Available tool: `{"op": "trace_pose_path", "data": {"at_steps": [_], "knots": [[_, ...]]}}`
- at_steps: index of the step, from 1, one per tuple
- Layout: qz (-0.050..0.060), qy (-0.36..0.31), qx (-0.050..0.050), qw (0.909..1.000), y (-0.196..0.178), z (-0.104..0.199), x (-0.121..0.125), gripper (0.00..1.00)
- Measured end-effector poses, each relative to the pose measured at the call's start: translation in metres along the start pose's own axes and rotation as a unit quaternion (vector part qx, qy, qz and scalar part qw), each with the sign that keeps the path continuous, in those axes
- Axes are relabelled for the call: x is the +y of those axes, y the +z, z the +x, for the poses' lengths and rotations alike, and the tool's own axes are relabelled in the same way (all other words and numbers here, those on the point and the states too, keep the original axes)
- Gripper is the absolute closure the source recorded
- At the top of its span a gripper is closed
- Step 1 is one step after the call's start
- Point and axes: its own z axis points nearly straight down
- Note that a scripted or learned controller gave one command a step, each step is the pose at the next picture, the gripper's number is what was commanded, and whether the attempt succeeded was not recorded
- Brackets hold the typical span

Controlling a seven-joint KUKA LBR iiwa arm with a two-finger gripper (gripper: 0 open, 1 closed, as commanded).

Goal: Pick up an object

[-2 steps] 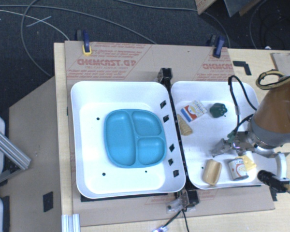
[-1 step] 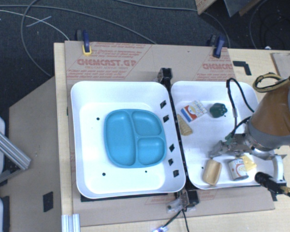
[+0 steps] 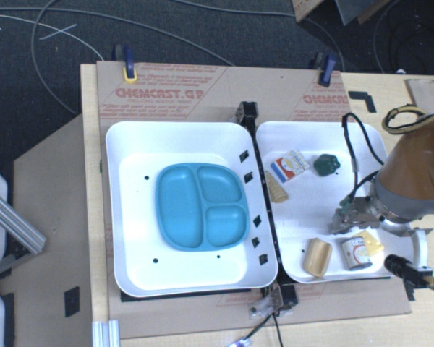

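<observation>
The right bin [image 3: 304, 139] holds several small items. A white carton with red and blue print [image 3: 288, 166] lies near its back, with a dark green lump [image 3: 326, 165] to its right and a tan cork-like piece [image 3: 276, 189] by the divider. Near the front lie a tan cylinder [image 3: 317, 256] and a small round tin on a yellow piece [image 3: 358, 251]. My gripper [image 3: 349, 220] hangs low over the right bin's front right part, just behind the tin. Nothing is visibly held in it.
The left bin [image 3: 123, 194] bears a blue divided plate [image 3: 201, 205]. A black cable [image 3: 356, 139] loops over the right bin from the arm [image 3: 414, 176]. Blue clamps [image 3: 129, 67] hold the bench's back edge.
</observation>
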Motion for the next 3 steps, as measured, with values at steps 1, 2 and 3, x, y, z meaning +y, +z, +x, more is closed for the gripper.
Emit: {"op": "trace_pose_path", "data": {"at_steps": [1,2,3], "knots": [[-0.003,-0.001,-0.002,1.0000,-0.044,0.003,0.004,1.00],[-0.003,0.000,-0.002,1.0000,-0.099,-0.006,-0.001,1.00],[-0.004,-0.001,-0.002,1.0000,-0.145,-0.002,0.006,1.00]]}}
